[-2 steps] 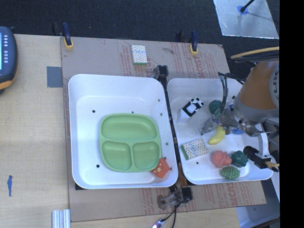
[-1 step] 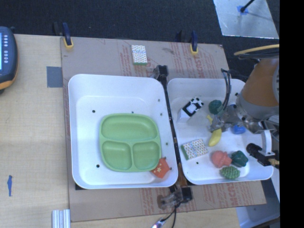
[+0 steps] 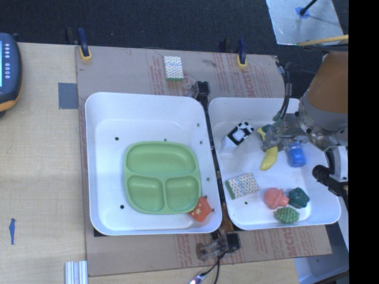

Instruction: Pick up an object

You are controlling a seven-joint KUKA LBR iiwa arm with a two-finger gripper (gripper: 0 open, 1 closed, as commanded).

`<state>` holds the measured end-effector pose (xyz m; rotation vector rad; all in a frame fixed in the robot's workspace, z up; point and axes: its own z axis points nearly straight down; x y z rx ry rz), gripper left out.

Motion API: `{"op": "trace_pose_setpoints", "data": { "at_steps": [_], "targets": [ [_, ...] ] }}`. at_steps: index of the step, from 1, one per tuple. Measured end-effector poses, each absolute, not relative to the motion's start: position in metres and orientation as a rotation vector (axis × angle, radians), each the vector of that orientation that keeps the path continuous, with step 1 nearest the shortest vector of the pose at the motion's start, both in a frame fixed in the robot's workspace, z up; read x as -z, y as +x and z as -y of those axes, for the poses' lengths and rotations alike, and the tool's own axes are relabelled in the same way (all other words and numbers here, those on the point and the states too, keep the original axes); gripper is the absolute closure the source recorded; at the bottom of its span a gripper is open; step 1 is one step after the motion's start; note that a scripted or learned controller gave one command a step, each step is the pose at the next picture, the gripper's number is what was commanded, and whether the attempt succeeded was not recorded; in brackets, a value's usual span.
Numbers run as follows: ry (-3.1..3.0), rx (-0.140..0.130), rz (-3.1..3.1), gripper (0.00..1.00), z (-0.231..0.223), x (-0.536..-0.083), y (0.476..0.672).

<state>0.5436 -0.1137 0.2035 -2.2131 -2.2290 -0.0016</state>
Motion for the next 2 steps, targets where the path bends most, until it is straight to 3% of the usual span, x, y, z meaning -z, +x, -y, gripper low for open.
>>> {"op": "trace_pose_setpoints", "data": {
  "at_steps": [1,2],
  "targets": [
    [-2.211,0.001,2.23,1.0,0.067,-0.23,0.557],
    [-2.208,-0.007,2.228,1.0,0.013,-0.234,0.532]
  ]
}}
